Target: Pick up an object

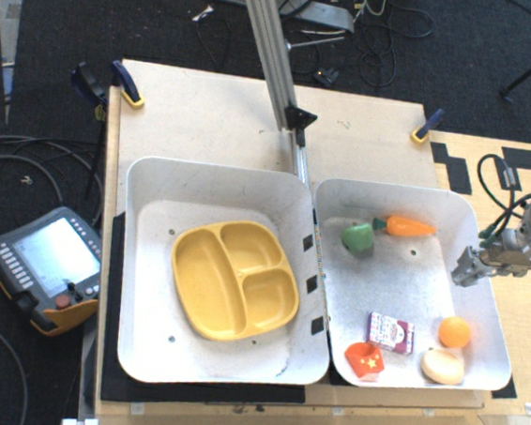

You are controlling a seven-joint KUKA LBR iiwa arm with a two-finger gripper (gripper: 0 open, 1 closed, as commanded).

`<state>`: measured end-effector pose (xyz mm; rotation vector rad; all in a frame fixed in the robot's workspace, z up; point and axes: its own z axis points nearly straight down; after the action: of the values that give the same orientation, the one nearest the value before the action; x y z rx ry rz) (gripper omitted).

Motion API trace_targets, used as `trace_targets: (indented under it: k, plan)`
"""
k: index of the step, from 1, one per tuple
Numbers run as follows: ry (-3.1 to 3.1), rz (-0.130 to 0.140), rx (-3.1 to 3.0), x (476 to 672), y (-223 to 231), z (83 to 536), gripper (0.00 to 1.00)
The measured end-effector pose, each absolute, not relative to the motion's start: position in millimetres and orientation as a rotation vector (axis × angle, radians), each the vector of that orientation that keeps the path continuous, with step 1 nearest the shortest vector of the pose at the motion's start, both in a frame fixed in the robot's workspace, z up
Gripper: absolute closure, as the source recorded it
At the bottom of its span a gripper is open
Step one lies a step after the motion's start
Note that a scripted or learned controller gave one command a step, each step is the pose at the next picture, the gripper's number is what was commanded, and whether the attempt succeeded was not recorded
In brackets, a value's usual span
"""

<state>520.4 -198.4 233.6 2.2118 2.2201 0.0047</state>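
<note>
Objects I see in right white bin (pixel 408 205): red pepper (pixel 365 359), cream bun (pixel 443 366), purple-white carton (pixel 391 332), orange ball (pixel 455 332) near front edge; green pepper (pixel 359 237), orange carrot (pixel 407 227) at back. Gripper (pixel 464 268) over right rim; jaw state can't tell.

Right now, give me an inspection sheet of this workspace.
Surface: wooden bench bearing a left bin and a right bin, side by side.
Job's things: right bin holds a carrot, green pepper, purple carton, red pepper, orange ball and cream egg.
Clutter: yellow divided plate in the left bin.
Grippers: gripper over the right bin's right rim, touching nothing.
Cables: black cable by the arm; more on the floor.
Surroundings: handheld controller on the floor at left; clamps at bench corners.
</note>
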Motion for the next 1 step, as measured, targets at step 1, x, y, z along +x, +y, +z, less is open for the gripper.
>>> trace_targets:
  k: [1]
  plan:
    - [2.224, -0.001, 2.217, 521.0, -198.3, 227.5, 1.0]
